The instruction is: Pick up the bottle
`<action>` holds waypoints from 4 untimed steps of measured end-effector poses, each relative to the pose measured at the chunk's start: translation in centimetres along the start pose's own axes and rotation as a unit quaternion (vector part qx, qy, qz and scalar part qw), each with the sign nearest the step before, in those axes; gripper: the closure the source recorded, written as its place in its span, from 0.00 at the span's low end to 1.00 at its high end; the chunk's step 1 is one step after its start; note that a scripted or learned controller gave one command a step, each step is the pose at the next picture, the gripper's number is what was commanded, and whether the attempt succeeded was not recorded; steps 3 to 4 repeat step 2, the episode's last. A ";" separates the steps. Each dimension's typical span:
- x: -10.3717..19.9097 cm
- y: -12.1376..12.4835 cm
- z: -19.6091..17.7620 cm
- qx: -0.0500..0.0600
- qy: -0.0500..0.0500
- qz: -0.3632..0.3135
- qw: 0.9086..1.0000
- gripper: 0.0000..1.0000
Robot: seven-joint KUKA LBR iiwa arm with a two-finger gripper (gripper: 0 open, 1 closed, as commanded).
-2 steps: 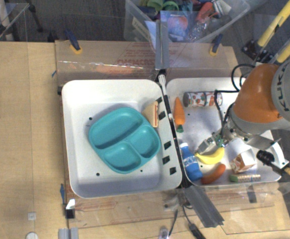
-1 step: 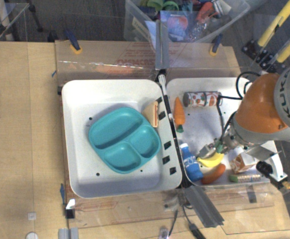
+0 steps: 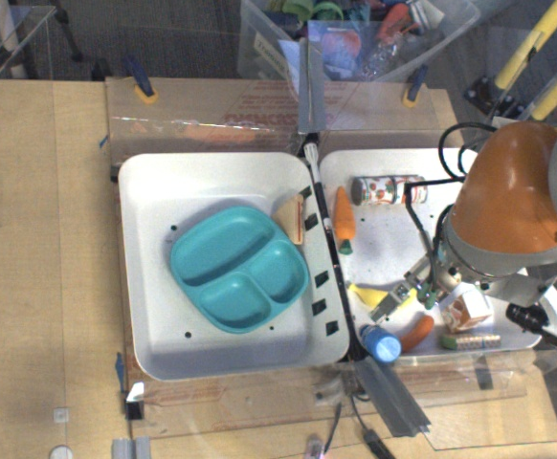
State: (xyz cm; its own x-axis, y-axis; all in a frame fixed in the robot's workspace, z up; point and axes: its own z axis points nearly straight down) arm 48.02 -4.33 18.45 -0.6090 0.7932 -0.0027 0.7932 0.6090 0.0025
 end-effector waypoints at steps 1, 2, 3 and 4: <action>-6.3 -5.0 2.6 0.002 0.002 0.042 0.999 0.00; -6.0 -2.0 9.5 -0.002 -0.003 -0.083 0.997 0.00; -6.0 -2.0 9.5 -0.002 -0.003 -0.083 0.997 0.00; -6.0 -2.0 9.5 -0.002 -0.003 -0.083 0.997 0.00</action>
